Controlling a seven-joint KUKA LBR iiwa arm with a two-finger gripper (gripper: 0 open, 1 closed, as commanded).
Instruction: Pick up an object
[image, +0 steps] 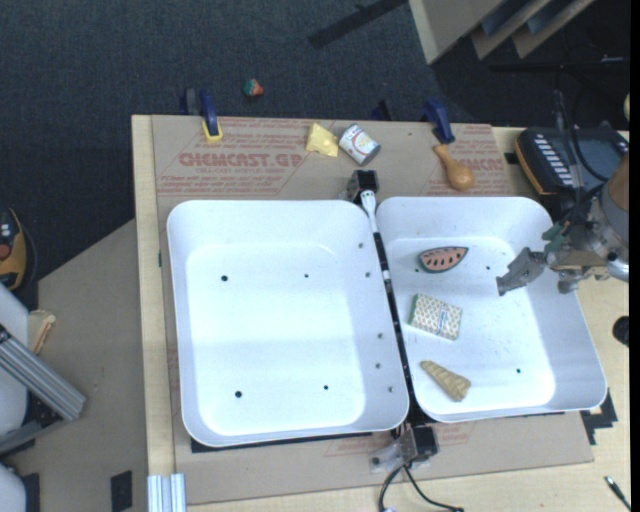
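Nothing is picked up yet. The gripper (520, 270) hangs over the right bin (560, 385), though whether it is wide or narrow cannot be told. The watermelon slice (443, 259), patterned square (437, 316) and cone (445, 379) lie to its left.

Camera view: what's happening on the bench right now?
The arm reaches in from the right, its tool over the right bin, near that bin's right side, with nothing visibly held. Three objects lie loose in that bin: a watermelon slice toy, a patterned square pad and a cone-shaped piece. The left bin sits alongside. No pick has happened yet.
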